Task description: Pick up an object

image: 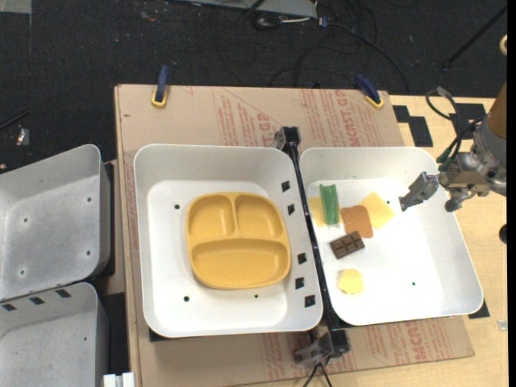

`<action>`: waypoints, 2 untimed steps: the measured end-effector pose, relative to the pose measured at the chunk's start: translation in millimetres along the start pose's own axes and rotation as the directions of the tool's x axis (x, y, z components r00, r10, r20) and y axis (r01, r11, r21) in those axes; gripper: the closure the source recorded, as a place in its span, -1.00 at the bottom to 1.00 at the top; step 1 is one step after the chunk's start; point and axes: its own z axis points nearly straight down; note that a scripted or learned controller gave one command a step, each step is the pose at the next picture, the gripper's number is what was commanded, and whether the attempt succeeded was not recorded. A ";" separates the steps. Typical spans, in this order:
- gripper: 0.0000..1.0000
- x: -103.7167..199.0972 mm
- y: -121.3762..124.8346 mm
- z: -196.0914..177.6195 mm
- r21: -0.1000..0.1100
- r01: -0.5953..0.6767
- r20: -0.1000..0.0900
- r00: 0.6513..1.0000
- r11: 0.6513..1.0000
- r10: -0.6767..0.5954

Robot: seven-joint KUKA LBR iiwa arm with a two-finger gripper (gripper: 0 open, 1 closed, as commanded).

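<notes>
Approach step: our end effector (442,190) hangs over the right bin (451,256), w/ nothing between its fingers; spread or pressed together, we can't tell. Nearest pick, the yellow block (379,211), lies just to its left. Next move, we judge: shift left, descend, pinch.
</notes>
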 end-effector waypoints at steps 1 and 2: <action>-1.00 0.6 2.0 -5.9 -0.011 0.003 0.002 1.000 1.000 -0.003; -1.00 3.4 4.5 58.0 -0.005 0.001 0.000 1.000 1.000 -0.001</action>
